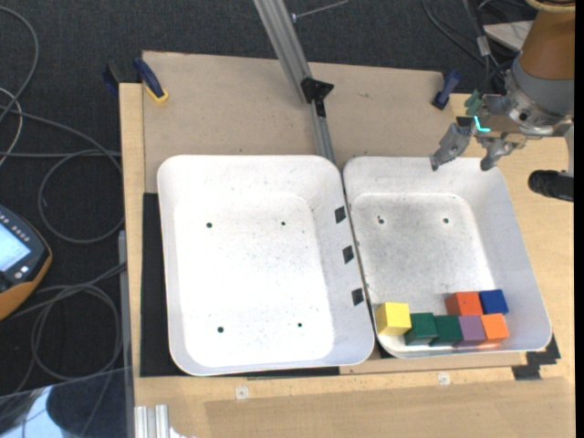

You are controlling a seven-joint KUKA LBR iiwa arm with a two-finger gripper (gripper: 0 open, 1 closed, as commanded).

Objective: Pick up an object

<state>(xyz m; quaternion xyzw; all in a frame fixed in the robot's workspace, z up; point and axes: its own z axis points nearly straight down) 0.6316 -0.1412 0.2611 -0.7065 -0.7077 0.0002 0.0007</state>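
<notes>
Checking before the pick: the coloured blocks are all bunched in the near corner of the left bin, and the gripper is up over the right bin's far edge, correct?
Not quite. The camera view shows the coloured blocks bunched in the near corner of the right bin, not the left bin. The gripper is over the right bin's far edge, as you said.

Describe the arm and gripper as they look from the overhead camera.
The arm has an orange-brown band above a grey wrist section. Below it sits a metallic gripper with two dark grey fingers, a small teal light glowing on its body, and dark cable near the mount.
</notes>
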